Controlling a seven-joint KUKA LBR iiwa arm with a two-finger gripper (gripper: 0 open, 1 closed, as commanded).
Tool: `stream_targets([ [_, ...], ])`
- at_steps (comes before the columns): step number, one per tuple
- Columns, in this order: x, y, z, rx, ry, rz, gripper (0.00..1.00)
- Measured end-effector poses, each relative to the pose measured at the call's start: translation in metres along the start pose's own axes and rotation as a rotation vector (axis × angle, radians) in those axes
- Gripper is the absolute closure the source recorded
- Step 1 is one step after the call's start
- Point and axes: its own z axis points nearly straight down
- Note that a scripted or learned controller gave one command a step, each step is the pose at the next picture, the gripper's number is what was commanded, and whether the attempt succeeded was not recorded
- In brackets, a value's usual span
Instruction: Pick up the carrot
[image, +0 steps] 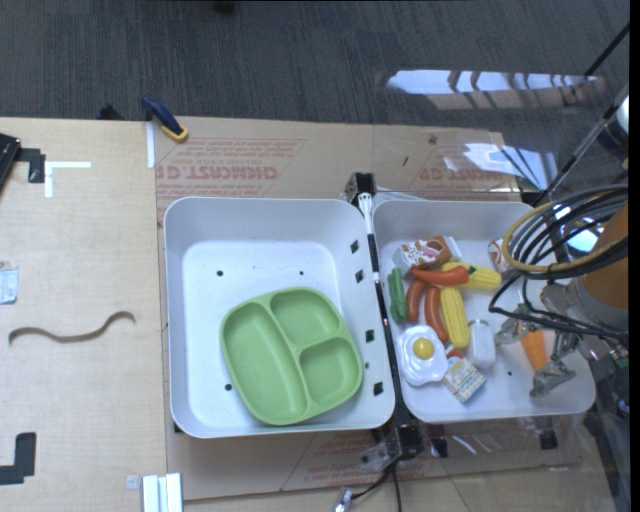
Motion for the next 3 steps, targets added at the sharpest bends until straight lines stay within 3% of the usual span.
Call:
stream_targets([
  [1, -0.0023, 0.0000, -0.0096, 0.002, -0.004, -0.001, 1.00],
  [2, -0.0023, 0.0000, -0.0095, 0.002, -0.004, -0.001, 0.00],
  [3, -0.0044, -0.0001, -0.0190, 0.004, -0.007, -0.001, 1.00],
])
